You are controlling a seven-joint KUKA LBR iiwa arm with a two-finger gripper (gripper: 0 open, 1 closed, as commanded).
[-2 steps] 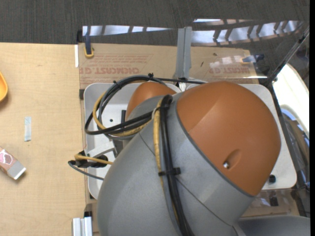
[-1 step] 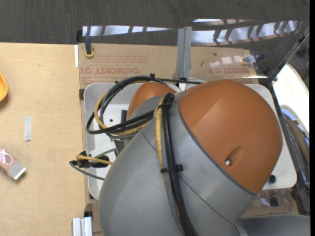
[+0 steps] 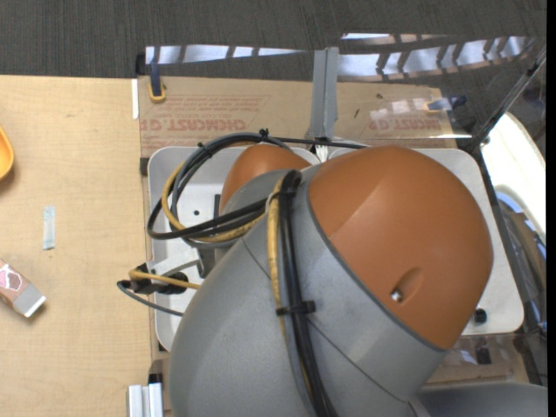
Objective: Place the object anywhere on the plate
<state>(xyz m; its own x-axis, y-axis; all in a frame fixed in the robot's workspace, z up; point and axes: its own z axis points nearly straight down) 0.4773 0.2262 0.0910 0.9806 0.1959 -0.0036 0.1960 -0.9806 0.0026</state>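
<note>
From my seat the arm [image 3: 347, 320] is bent right under the camera. Its grey body and orange band [image 3: 400, 233] cover most of both bins. I can make out the left bin's rim [image 3: 159, 233] and a strip of its floor, with black and yellow cables [image 3: 187, 198] looping across it. A bare corner of the right bin [image 3: 504, 294] is also in sight.

I cannot tell whether the hand is spread, pressed together or pinching something, because it sits somewhere beneath the arm's bulk. For the same reason I cannot tell where the object lies or where the plate is. I judge both are under the arm, in one of the bins.

That leaves the key relation, which way the object lies from the hand, unreadable for me now. I would want the arm lifted before trusting any move.

On the desk [image 3: 78, 163] left of the bins lie a small packet [image 3: 19, 290] and a pale strip [image 3: 49, 228], well apart from the bins.
</note>
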